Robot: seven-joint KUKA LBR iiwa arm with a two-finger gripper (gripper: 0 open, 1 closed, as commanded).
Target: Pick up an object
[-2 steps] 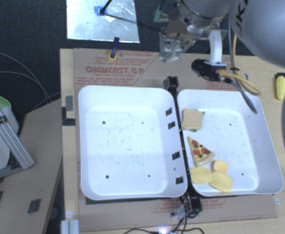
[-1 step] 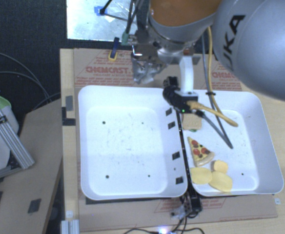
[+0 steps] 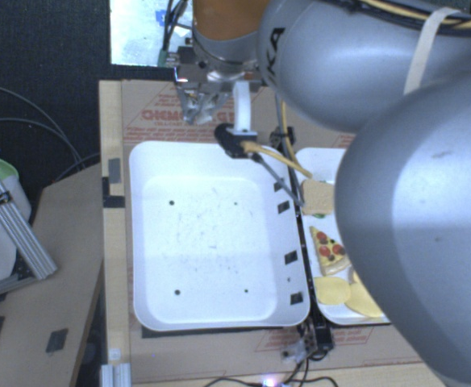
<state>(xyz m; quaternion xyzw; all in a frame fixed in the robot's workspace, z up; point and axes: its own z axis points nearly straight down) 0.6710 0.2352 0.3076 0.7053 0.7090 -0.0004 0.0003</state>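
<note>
— Well, gripper status?
— Two-finger metal gripper (image 3: 201, 110) hangs beyond the left shallow white bin (image 3: 151, 216); finger state: cannot tell.
— Objects?
— Triangular toy pizza slice (image 3: 330, 251) lies in the right white bin (image 3: 323, 161).

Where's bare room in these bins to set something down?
The left bin has a broad bare floor, bordered by its rims and the divider. The right bin is crowded: pizza slice, yellow pieces, with the arm overhead.
</note>
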